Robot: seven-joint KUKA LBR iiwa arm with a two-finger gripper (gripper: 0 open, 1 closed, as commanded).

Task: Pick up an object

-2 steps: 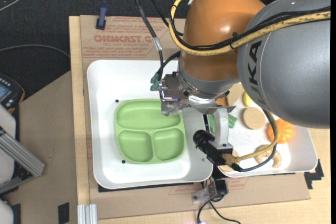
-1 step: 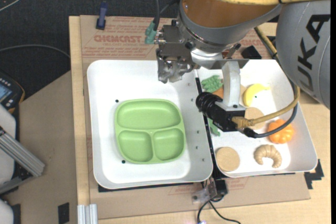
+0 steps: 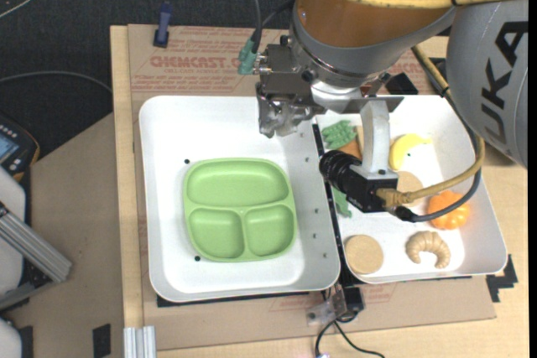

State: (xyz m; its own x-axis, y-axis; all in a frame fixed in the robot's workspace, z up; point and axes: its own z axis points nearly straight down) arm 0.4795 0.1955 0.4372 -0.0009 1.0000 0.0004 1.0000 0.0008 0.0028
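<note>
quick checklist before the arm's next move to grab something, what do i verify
1. Things to pick: ok. The right bin holds a croissant, a biscuit, a yellow piece and an orange piece. The left bin holds a green tray.
2. Gripper over a target: not ok. It is at the left bin's far right corner, beyond the tray, seemingly over bare floor.
3. Croissant free of neighbours: ok. It lies apart from the biscuit.
4. Green piece clear to reach: cannot tell. The arm partly hides it.
5. Load in the gripper: cannot tell.
</note>
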